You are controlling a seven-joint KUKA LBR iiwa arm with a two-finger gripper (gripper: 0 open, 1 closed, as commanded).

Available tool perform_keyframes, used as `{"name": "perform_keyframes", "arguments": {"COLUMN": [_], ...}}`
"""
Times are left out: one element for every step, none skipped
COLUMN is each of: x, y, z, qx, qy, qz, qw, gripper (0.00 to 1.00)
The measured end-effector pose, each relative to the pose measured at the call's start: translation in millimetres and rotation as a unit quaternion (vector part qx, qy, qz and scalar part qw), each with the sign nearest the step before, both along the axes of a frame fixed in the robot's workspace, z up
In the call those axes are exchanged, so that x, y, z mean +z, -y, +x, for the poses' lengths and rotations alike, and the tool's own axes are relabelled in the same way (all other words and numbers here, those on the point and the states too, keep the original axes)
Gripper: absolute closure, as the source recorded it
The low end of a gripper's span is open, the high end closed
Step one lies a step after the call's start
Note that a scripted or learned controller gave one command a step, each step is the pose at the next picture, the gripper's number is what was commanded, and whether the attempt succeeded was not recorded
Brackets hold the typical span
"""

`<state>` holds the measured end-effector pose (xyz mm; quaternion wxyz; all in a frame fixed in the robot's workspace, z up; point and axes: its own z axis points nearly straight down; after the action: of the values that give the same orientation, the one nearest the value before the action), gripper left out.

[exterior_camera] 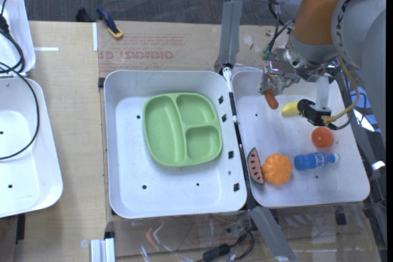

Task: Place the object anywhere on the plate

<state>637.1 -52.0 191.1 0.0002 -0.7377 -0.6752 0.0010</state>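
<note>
The gripper [271, 84] hangs over the back left corner of the right white bin [350, 190], closed on a small orange carrot-shaped toy [271, 99] that dangles from its tip. The step in hand looks like the carry: next the arm must swing left across the bin wall and release over the green three-compartment plastic plate [182, 128], which lies bare in the left white bin [123, 181]. Left in the right bin: a yellow piece [289, 108], red-orange ball [322, 137], blue bottle [315, 161], orange fruit [277, 169], watermelon slice [255, 166].
</note>
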Motion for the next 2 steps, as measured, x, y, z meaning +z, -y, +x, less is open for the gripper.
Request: {"name": "perform_keyframes", "arguments": {"x": [-1,0], "y": [-73,-141], "z": [-21,-32], "qx": [0.001,0.081], "qy": [-0.001,-0.001], "qz": [-0.0001,-0.0002], "qw": [1.0000,0.9967], "gripper": [1.00,1.00]}}
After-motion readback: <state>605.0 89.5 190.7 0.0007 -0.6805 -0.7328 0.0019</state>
